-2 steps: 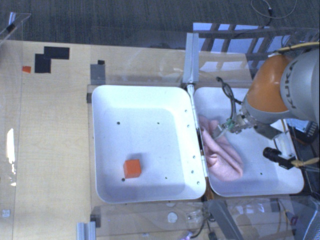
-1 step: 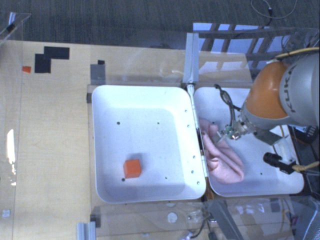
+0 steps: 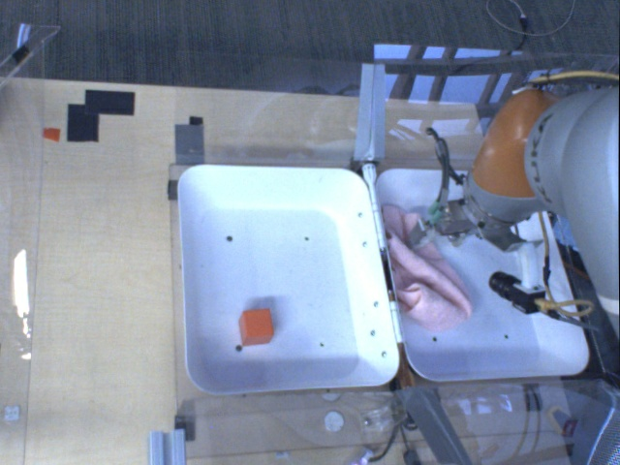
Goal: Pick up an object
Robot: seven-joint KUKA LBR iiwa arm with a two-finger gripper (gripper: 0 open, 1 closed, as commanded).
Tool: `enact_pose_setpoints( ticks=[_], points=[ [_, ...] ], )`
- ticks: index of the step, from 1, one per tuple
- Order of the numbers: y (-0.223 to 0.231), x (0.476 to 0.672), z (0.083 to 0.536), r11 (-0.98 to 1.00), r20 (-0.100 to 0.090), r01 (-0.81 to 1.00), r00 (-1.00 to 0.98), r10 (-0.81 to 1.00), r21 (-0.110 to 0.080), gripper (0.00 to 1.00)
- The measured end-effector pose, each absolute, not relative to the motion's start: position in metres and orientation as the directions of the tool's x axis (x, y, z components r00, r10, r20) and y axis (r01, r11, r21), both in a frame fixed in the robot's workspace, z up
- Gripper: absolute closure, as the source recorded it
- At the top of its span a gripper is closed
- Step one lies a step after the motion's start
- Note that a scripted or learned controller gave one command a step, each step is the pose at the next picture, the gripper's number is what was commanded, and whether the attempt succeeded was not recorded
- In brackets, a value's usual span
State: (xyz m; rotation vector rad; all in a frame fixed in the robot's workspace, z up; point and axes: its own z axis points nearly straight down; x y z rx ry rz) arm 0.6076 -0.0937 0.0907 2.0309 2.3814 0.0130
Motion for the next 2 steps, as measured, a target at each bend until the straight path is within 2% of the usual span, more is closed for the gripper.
enact_pose_setpoints(
  ticks=[1, 2],
  points=[
    [-0.09, 0.657, 0.09, 0.221, -0.005, 0.975, -0.221, 0.975, 0.013, 0.0],
    [-0.09, 0.67, 0.09, 0.273, -0.002, 0.962, -0.273, 0.962, 0.001, 0.0]
  ],
)
